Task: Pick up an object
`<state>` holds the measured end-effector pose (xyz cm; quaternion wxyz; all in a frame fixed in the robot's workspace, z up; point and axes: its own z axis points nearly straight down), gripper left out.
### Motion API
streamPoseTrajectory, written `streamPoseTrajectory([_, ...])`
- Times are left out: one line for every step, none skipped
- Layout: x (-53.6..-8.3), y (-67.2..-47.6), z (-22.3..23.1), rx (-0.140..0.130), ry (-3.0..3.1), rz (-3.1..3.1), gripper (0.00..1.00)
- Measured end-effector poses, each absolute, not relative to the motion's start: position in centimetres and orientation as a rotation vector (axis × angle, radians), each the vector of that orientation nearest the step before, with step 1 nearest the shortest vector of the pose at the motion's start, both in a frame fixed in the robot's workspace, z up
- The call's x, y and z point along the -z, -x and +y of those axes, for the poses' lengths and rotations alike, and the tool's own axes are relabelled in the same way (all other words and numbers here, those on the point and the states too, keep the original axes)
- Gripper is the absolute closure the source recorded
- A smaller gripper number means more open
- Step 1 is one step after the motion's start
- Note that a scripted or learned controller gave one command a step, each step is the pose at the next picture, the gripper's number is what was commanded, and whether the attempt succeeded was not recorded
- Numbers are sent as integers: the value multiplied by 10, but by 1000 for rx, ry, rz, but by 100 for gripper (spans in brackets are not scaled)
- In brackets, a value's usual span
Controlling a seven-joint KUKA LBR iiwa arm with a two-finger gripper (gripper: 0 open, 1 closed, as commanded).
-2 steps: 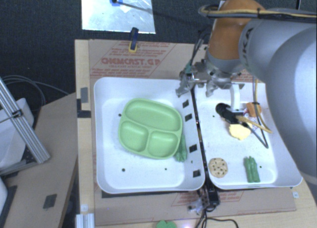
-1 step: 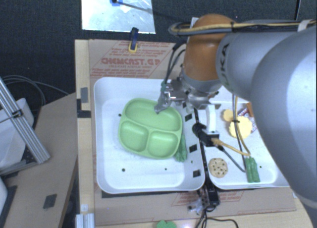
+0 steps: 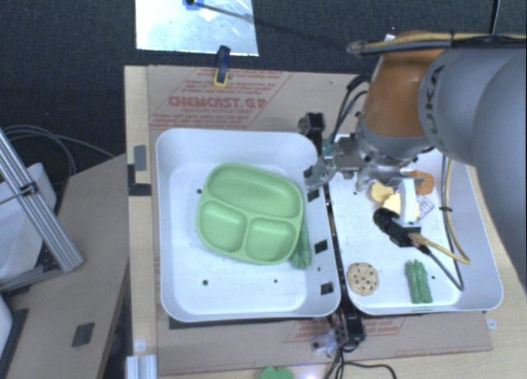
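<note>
Green tray [image 3: 249, 213] mid-bin, cookie [image 3: 362, 278] near divider

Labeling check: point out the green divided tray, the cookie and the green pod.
green divided tray [image 3: 249, 212], camera view, on its middle ridge.
cookie [image 3: 362, 278], camera view, on its centre.
green pod [image 3: 419, 281], camera view, on its mid-length.

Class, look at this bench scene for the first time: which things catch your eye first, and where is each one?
The light green divided tray stands out first, lying in the left white bin. Next comes the big grey arm with its orange band, reaching in from the right over the right white bin. In that bin, a round cookie and a small green vegetable-like piece lie near the front edge.
</note>
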<state>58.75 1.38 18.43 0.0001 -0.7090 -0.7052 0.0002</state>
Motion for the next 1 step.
streamPoseTrajectory([-200, -502, 66, -1, 2211, -2227, 0])
